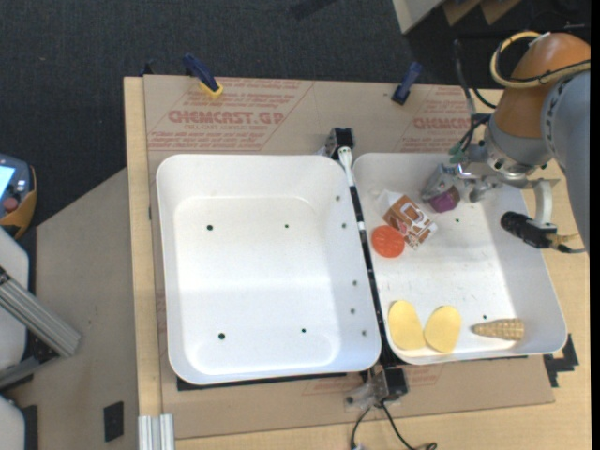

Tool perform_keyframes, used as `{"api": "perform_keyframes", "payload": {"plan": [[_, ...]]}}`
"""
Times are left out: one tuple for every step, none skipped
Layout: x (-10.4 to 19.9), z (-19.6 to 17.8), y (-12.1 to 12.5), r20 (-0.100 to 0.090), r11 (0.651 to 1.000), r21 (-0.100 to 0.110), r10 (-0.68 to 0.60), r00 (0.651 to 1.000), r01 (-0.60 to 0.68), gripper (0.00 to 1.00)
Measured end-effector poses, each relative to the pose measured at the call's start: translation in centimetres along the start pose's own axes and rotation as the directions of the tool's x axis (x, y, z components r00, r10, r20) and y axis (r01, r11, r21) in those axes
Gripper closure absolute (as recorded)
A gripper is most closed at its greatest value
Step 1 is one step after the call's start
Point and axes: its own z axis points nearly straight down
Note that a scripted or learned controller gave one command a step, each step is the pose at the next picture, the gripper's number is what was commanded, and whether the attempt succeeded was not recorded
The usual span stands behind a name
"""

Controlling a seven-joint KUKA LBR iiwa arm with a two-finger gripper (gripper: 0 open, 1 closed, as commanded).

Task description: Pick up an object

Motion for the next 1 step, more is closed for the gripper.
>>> {"api": "perform_keyframes", "payload": {"plan": [[-3.34, -0.13, 0.17, -0.021, 1.000, 0.006, -0.003, 1.000, 0.003, 0.00]]}}
